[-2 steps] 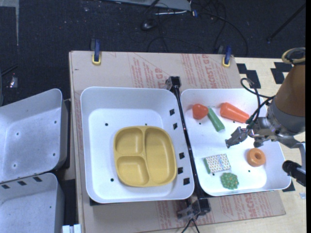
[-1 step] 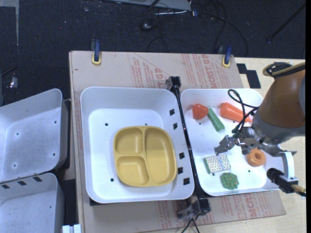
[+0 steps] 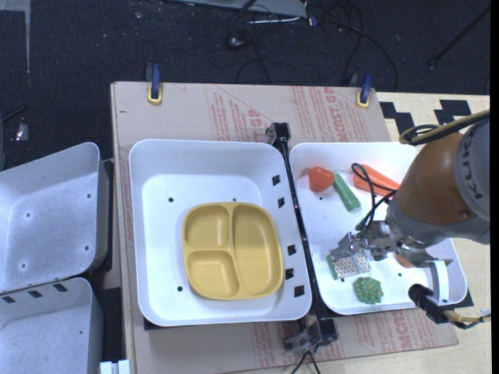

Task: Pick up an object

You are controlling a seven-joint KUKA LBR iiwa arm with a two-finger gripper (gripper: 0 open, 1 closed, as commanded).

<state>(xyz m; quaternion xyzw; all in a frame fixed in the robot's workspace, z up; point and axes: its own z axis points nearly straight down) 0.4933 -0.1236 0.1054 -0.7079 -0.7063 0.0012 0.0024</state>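
In the right bin, my gripper hangs low near the front left part. It is right over, or touching, a small grey speckled block. A green knobbly ball lies just in front of that block. Farther back lie a red rounded piece, a green stick and an orange carrot-like piece. The arm's orange band covers the right part of the bin.
The left bin holds a yellow divided plate. A black divider runs between the two bins. A small orange bit peeks out under the wrist. White trays sit off the bench to the left.
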